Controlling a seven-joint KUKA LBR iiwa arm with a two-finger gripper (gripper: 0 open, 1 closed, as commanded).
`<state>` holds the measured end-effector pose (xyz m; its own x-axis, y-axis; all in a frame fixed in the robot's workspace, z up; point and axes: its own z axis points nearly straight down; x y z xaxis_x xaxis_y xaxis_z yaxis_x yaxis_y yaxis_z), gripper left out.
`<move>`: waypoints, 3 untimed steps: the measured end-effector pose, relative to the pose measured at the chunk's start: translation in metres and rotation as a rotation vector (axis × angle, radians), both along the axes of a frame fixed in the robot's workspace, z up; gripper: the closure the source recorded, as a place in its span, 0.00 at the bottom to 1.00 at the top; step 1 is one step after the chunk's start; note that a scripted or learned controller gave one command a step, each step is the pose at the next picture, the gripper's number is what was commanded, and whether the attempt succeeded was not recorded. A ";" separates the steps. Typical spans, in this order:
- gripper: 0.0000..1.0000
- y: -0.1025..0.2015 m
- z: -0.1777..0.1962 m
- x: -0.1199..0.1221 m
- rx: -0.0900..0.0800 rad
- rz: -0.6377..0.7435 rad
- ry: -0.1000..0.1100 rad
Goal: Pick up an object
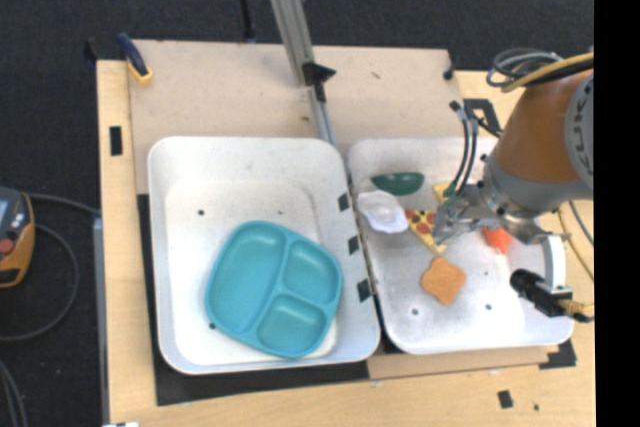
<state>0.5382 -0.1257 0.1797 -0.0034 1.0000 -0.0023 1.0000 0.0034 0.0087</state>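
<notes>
Orange-banded arm low over the cluttered right bin, nothing yet lifted.

Camera view: the gripper point(447, 218) hangs in the right bin point(500, 335) at a crowded knot of small things: a white piece point(383, 212), a green bowl point(398, 182), a red and yellow toy point(425, 223); whether it is spread or pinched together I cannot tell. A tan block point(443, 281) lies apart, just below. The likely risk is shoving neighbours or closing on nothing. The teal tray point(275, 289) sits in the left bin point(180, 215). No readable writing.
</notes>
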 end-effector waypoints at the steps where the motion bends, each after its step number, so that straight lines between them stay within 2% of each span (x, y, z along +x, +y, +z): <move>1: 1.00 -0.012 0.052 0.000 0.000 -0.001 0.002; 2: 1.00 -0.013 0.037 0.001 0.000 -0.003 0.008; 3: 1.00 0.039 0.049 0.009 0.003 0.004 0.005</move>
<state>0.5469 -0.0871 0.2286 -0.0079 1.0000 0.0010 1.0000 0.0079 0.0037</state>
